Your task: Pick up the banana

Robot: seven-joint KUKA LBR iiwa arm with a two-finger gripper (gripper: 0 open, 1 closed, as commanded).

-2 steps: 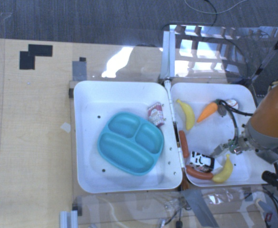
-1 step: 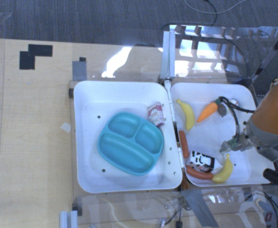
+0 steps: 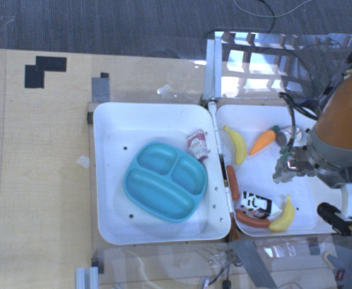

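Note:
Two yellow bananas lie in the right bin (image 3: 266,112). One banana (image 3: 236,144) rests along the bin's left wall near the back. The other banana (image 3: 284,215) curves upright at the front, beside a black-and-white packet (image 3: 257,203). My gripper (image 3: 289,167) hangs over the middle of the right bin, between the two bananas and apart from both. It sits just right of and in front of an orange carrot (image 3: 263,141). I see nothing held in it.
A red sausage (image 3: 231,182) lies along the right bin's left wall and another (image 3: 251,220) at the front. The left bin (image 3: 106,161) holds a blue divided plate (image 3: 165,180) and a small red-and-white packet (image 3: 197,144). A metal frame (image 3: 272,59) stands behind the right bin.

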